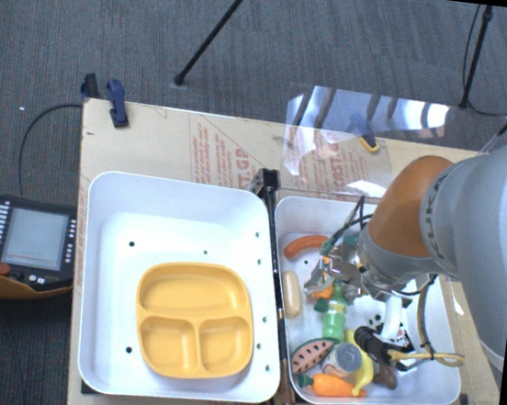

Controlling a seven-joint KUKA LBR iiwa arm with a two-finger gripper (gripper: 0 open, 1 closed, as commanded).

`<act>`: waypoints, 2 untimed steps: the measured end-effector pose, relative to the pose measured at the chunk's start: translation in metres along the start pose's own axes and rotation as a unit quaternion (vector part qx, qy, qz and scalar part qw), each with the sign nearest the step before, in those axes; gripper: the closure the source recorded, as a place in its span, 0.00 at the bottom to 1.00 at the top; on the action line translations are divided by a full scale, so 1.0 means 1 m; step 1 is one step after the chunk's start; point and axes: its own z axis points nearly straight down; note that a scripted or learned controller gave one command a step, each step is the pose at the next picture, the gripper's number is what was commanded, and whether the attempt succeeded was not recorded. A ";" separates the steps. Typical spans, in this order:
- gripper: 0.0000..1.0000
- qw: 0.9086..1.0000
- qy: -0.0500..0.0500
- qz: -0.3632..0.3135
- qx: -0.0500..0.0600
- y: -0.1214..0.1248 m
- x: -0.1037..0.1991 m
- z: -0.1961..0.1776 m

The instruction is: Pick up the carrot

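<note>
Near right bin's (448,385) front rim, orange carrot (333,386), lying flat

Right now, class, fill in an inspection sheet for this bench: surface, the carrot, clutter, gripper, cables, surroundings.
Surface: bench bearing two white bins; left bin, right bin.
Job's thing: carrot lies at the right bin's near edge, untouched.
Clutter: yellow tray in the left bin; sausage, watermelon slice, banana, green bottle in the right bin.
Gripper: gripper over the right bin, away from the carrot.
Cables: cable runs to the handheld controller.
Surroundings: dark carpet, stand legs.
</note>
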 end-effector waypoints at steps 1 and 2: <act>1.00 0.986 0.001 0.168 -0.009 0.037 0.080 -0.100; 0.00 0.986 -0.001 0.167 -0.006 0.035 0.079 -0.097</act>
